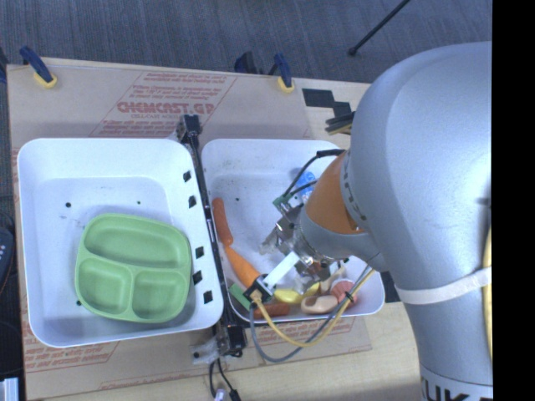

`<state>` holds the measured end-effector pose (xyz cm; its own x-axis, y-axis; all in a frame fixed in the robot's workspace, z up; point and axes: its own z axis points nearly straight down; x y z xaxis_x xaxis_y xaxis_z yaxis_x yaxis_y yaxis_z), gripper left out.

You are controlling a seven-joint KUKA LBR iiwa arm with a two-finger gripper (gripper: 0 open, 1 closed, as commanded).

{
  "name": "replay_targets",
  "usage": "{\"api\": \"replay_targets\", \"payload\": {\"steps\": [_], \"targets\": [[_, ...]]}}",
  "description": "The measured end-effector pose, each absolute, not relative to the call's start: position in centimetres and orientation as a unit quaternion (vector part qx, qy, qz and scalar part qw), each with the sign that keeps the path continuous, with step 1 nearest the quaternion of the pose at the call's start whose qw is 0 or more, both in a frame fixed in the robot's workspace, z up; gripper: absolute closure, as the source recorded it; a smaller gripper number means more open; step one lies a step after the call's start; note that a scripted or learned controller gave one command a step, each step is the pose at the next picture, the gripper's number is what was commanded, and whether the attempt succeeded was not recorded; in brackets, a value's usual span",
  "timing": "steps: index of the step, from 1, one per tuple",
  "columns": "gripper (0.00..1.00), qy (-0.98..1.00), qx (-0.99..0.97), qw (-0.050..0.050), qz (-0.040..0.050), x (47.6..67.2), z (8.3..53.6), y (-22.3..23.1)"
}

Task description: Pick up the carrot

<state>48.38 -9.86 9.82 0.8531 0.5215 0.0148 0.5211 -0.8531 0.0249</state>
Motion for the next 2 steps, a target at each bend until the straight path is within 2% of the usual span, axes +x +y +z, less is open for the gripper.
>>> {"api": "replay_targets", "payload": {"steps": [1, 2], "targets": [[0.0, 0.111, 0.994, -0.003, -0.0018, 47.96, 19.12, -1.78], [0.0, 0.111, 0.994, -0.003, -0.0027, 47.92, 19.1, -1.81]]}}
